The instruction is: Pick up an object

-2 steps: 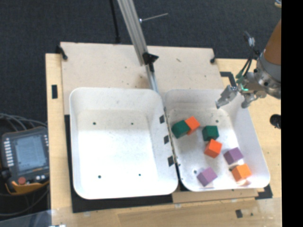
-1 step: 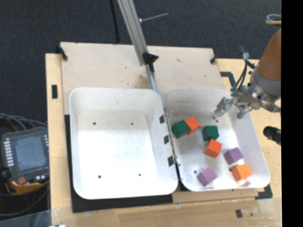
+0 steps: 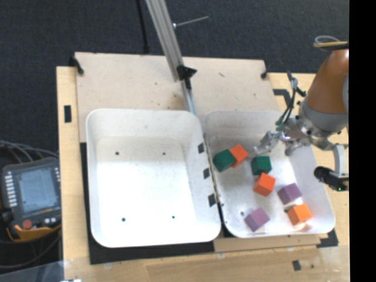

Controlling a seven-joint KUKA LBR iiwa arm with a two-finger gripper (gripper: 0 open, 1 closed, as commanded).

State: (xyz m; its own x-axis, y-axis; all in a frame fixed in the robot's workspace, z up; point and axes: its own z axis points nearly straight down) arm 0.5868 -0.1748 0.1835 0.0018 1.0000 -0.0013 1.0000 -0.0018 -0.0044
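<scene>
Seven small foam cubes are seen resting in the right white bin (image 3: 329, 216); nothing is lifted yet, and whether the gripper (image 3: 276, 137) has closed cannot be told.

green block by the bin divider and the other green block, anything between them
In the camera view, an orange block sits between the left green block and the right green block, touching the left one.

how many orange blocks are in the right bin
3: one orange block touching a green block near the bin's left, one mid-bin below the other green block, one at the lower right corner.
</scene>
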